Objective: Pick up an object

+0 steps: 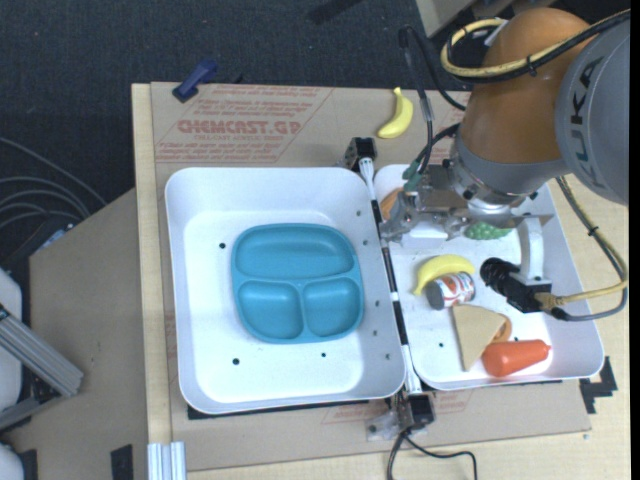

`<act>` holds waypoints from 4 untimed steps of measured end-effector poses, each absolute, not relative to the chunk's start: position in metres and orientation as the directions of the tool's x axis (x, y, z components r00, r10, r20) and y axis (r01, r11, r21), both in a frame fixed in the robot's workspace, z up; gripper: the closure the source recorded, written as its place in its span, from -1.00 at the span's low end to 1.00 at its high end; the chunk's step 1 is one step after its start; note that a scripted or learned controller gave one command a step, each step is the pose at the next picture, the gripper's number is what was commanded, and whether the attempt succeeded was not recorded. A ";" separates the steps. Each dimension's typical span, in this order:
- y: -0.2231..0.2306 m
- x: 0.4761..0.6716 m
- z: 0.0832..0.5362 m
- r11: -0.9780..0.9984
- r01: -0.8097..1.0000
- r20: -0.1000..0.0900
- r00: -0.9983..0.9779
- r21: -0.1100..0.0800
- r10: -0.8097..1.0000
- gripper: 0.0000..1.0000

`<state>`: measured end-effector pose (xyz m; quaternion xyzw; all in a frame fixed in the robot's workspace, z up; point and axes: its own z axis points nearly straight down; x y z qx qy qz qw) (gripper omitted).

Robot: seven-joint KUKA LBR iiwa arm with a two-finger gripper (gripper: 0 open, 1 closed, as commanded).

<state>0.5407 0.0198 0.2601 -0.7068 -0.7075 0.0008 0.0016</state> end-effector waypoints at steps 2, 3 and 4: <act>-0.075 0.573 0.258 0.001 1.000 0.000 -0.001 0.002 1.000 1.00; -0.047 0.608 0.254 0.001 1.000 0.000 -0.001 0.002 1.000 1.00; -0.038 0.639 0.254 0.001 1.000 0.000 -0.001 0.002 1.000 1.00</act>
